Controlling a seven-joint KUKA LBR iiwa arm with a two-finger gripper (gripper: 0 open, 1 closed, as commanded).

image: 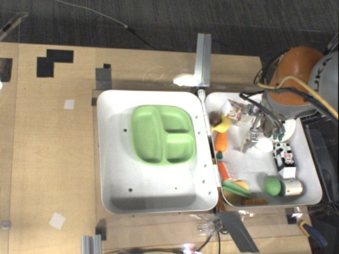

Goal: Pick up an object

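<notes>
My gripper point(250, 140) hangs low over the middle of the right bin point(312, 194), on the grey arm with the orange band point(296, 70) that comes in from the upper right. Just left of it lie an orange carrot point(221, 141) and a yellow banana-like toy point(224, 125) beside a brown piece point(215, 119). A crumpled white packet point(233, 110) sits above and to the left of the gripper. I see nothing held in the gripper.
The left bin point(114, 189) holds a green divided plate point(161, 133). Along the right bin's front lie a green ball point(272, 186), a small can point(293, 187), a green-and-yellow toy point(236, 188) and a red piece point(223, 170). A black-and-white box point(283, 154) lies by the right wall.
</notes>
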